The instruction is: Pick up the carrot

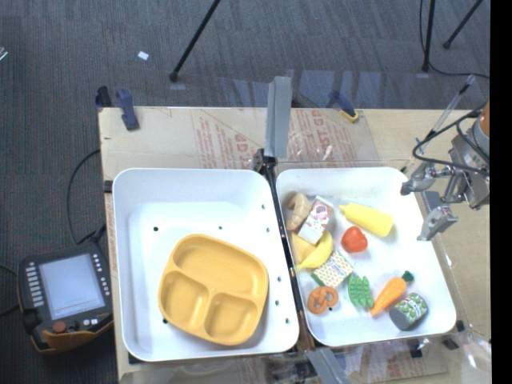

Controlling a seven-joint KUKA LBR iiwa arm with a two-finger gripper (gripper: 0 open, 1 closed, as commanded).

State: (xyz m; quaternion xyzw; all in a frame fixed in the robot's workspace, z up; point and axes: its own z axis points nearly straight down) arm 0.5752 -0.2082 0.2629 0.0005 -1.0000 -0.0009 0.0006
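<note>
Reading near to far, with the carrot (390,294) as anchor: it lies in the near right part of the right bin (376,184), orange, tapered, smooth plastic look, green stub at its upper-right end. Long axis runs diagonal, tip toward near-left, stub toward far-right.

Just right of the carrot, touching or nearly so: a grey-green can (409,311) on its side. Just left: a green ridged piece (360,291), then a pretzel-shaped brown piece (322,299). Farther left and beyond: a checkered block (333,269), a banana (318,252), a red tomato (354,239), a yellow corn-like piece (368,219).

Well left of the carrot, in the other bin: a yellow compartment tray (213,288), matte, three wells.

The gripper (436,206) hangs beyond and right of the carrot, over the right bin's right rim, well apart from it. Fingers look spread, nothing between them, though the metal parts blur together, so that's a judgement. Carrot not yet grasped.

Coming move as judged: travel near and slightly left, and close across the carrot's short axis; the can crowding the stub end could foul one finger
</note>
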